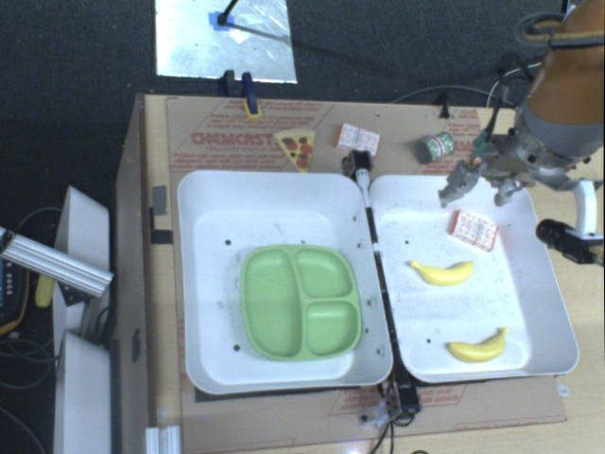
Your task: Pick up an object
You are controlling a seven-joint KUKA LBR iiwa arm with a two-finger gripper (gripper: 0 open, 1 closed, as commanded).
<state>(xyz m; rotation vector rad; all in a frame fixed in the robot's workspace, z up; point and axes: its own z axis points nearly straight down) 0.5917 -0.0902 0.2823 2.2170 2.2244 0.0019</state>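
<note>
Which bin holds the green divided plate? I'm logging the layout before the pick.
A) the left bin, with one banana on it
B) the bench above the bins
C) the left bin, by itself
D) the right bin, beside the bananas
C: the green divided plate lies alone in the left bin, while both bananas and a small red-and-white packet lie in the right bin.

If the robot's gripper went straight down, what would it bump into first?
Probably the bare white floor of the right bin, next to the small red and white packet. The gripper hangs above there, though depth is unclear.
</note>
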